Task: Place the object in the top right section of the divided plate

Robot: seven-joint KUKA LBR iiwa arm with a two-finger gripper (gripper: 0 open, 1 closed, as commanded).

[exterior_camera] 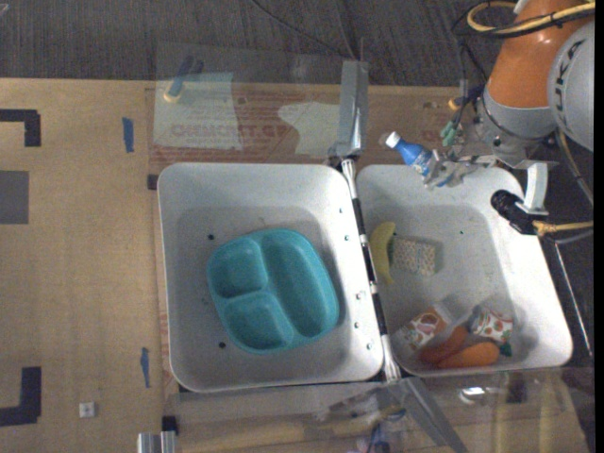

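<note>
A teal divided plate (272,290) with three sections lies in the left bin (179,215). My gripper (442,170) hangs over the back rim of the right bin (538,281), well to the right of the plate. A small bottle (409,150) with a white cap and blue label sticks out up and left from between the fingers, tilted, cap end away from the gripper. The gripper looks shut on the bottle's lower end.
In the right bin lie a yellow banana (381,249), a speckled sponge block (416,255), an orange carrot (460,350) and two small patterned cups (492,326). A metal divider (351,121) stands behind the bins. Cables run at the right.
</note>
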